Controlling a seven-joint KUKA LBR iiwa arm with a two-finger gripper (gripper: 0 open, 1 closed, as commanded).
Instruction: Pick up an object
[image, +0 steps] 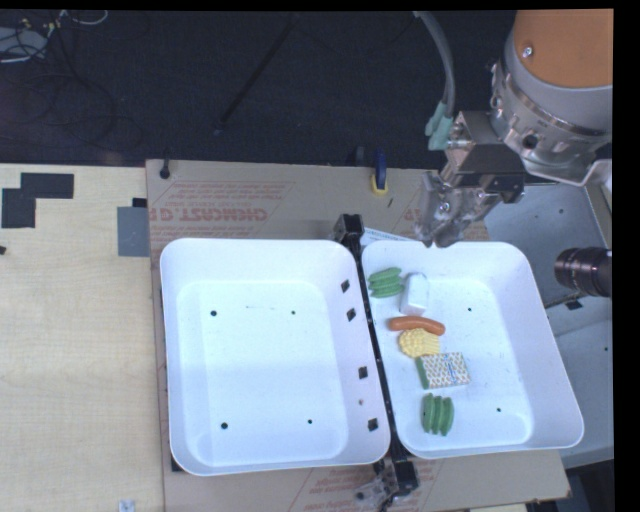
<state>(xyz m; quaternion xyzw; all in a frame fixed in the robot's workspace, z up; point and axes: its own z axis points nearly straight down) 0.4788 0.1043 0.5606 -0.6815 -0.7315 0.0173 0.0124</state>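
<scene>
The right bin (525, 350) holds several small items along its left side: a green pod (385, 282), a white block (415, 292), an orange-red sausage shape (417, 325), a yellow corn piece (419, 344), a patterned pale packet (444, 371) and a green pea pod (437, 413). My gripper (443, 232) hangs above the bin's far rim, just beyond the white block. It touches none of the items, and I see nothing held in it.
The left bin (260, 350) lies beside the right one, with black clips along the shared rim (362, 340). Both rest on a cardboard sheet (260, 205). A yellow and blue clamp (379, 178) stands at the back. A dark cylinder (585, 270) juts in at the right.
</scene>
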